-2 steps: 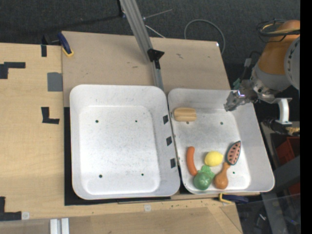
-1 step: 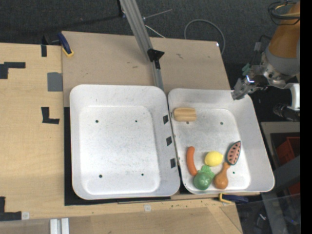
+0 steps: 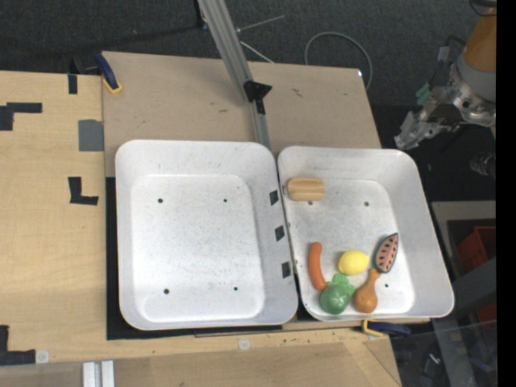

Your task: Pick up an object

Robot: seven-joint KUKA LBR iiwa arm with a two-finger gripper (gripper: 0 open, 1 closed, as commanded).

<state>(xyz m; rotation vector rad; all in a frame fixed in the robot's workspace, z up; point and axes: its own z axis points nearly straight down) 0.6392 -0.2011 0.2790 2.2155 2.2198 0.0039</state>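
Note:
The right bin (image 3: 403, 168) holds several toy foods. A tan bread roll (image 3: 305, 189) lies near its back left corner. Toward the front lie an orange sausage (image 3: 317, 265), a yellow lemon (image 3: 353, 262), a green vegetable (image 3: 335, 295), an orange pear-shaped piece (image 3: 367, 294) and a watermelon slice (image 3: 387, 253). My gripper (image 3: 413, 132) hangs outside the bin, above its back right corner and over the dark floor, apart from every object. Nothing shows between it and the bin.
The left bin (image 3: 129, 216) sits beside the right one. A slanted metal rail (image 3: 234, 47) runs from the top down to the gap between the bins. A white cable (image 3: 339, 43) loops on the bench behind.

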